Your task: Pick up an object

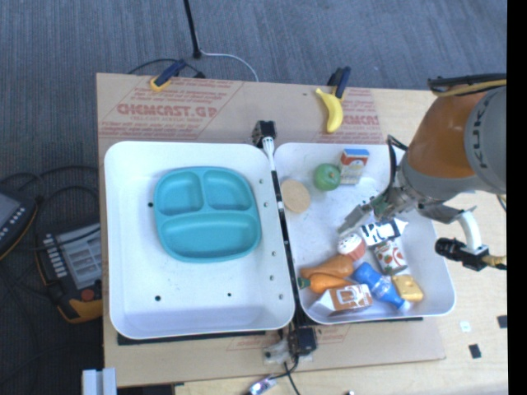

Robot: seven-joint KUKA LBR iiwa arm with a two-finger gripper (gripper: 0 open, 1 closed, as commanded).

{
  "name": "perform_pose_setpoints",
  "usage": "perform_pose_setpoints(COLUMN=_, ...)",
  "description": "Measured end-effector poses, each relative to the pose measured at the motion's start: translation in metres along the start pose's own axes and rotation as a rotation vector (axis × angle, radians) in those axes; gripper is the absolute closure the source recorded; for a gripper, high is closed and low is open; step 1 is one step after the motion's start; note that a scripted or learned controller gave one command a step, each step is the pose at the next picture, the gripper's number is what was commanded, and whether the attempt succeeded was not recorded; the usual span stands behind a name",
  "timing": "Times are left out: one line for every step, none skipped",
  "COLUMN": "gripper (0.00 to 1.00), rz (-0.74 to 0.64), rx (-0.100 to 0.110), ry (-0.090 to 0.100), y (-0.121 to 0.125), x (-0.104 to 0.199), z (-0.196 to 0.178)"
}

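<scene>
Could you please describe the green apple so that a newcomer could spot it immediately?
Look in the right-hand bin, toward its far edge. The green apple sits between a tan disc and a small carton, the sole round green item there.

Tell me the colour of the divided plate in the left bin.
Light blue plate, seen clearly in the camera view.

A robotics lab: left of the pincer (360, 218), two white bins (132, 303) sit on a board-topped table (123, 105) clamped at its far edge, with cables (33, 179) and electronics (70, 257) on grey carpet (82, 23) beyond.
</scene>
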State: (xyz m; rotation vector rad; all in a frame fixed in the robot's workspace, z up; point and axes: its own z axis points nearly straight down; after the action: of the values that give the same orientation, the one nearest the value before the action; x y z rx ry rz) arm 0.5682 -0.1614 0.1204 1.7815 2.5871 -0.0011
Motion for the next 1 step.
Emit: perform_pose_setpoints(gripper=0.00, rz=-0.089, rx=-0.010, ry=-0.002, y=-0.0402, x=-0.0130, z=0.0315)
